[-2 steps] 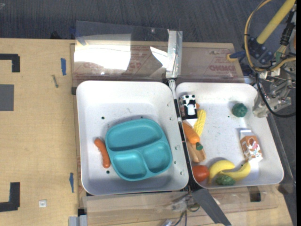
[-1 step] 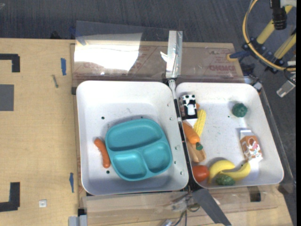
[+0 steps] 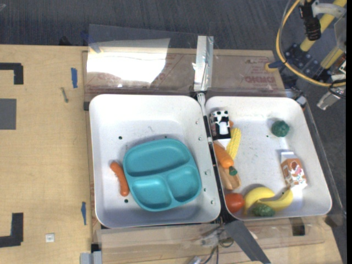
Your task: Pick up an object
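step in hand, as judged: selecting and approaching a target; nothing is lifted yet. the arm sits at the upper right of the frame, above and outside the bins; its end effector cannot be made out there, so its opening cannot be told.

candidates lie in the right bin: a green ball alone near the upper right, a snack packet below it, a banana at the lower edge touching a tomato, and a corn cob and carrot crowded against the left wall. the left bin holds a teal divided plate and a sausage.

recommendation: take the green ball; it stands clear of neighbours and walls and is nearest the arm, below and left of it. descend vertically, centred.
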